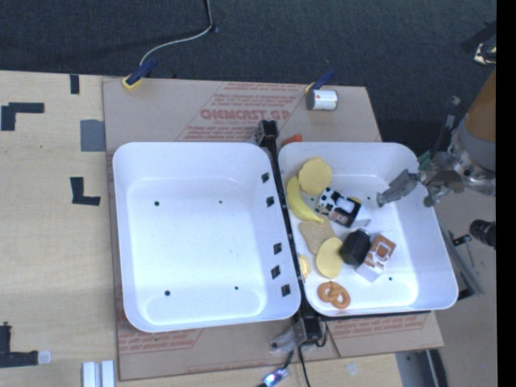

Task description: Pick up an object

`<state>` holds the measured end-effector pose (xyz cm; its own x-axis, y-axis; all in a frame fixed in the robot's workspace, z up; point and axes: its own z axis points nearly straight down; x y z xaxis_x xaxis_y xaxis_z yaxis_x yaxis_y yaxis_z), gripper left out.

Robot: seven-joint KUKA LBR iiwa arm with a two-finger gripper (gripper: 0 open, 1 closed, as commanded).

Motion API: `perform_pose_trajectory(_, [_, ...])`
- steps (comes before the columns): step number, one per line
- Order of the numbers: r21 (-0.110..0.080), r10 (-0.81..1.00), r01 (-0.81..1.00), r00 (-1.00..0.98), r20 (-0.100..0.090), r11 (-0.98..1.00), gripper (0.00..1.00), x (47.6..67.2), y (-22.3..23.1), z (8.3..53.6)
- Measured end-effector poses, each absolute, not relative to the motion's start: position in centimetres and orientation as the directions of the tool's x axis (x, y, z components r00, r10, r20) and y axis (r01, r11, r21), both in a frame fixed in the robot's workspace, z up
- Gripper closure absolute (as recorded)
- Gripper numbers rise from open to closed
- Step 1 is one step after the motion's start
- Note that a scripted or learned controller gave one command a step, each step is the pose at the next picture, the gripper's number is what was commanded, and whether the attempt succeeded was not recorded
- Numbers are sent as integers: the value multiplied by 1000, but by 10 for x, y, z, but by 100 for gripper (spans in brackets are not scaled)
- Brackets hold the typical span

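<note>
Two white bins sit side by side on my table [48,216]. All the stuff is piled in the right bin [419,285]: a banana [300,204], some yellow round pieces, a pretzel [333,294], a black-and-white box [339,205] and a black lump [355,247]. My claw [397,189] hangs over that bin's upper right part, clear of the pile, gripping nothing I can see. Can't tell if it's apart or together.
</note>
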<state>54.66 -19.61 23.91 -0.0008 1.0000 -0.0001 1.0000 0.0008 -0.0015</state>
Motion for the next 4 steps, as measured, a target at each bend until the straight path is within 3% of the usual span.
perform_pose_trajectory(1, [-10,1000,1000,-3,3,3,0,564,-194,81])
perform_pose_trajectory(2, [-2,1000,1000,-2,1,2,100,566,-195,99])
perform_pose_trajectory(3, [-38,1000,999,-5,10,5,100,662,-115,123])
perform_pose_trajectory(4, [18,1000,1000,-9,1,9,100,671,-44,332])
